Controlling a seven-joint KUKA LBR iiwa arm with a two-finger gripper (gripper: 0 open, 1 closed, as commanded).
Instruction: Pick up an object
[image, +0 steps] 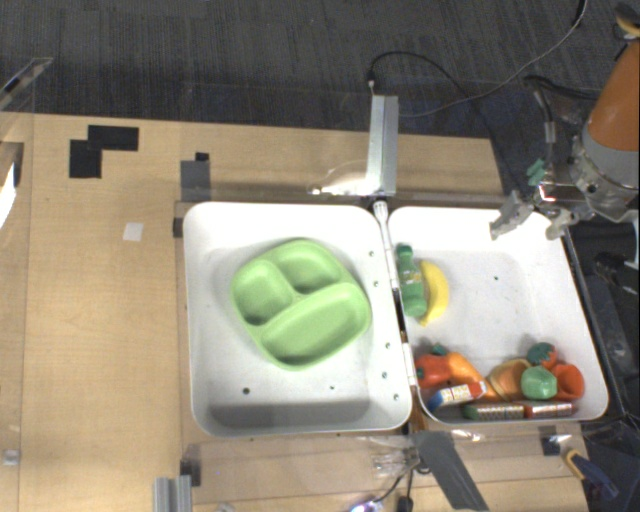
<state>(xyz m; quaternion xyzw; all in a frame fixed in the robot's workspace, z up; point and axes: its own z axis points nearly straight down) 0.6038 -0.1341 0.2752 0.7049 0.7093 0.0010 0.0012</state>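
Two white bins, open pincer above right bin's far edge

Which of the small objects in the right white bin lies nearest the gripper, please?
The yellow banana-shaped toy, lying against the bin's left wall beside a green object. It sits nearer the gripper than the orange and green cluster along the bottom edge.

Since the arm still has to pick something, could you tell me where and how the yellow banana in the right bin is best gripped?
Probably across the banana's middle, from straight above, closing from left and right. It lies flat and lengthwise, its right side open to bare bin floor. The green item crowds its left side, so that finger has little room. The pincer hovers at the bin's far edge.
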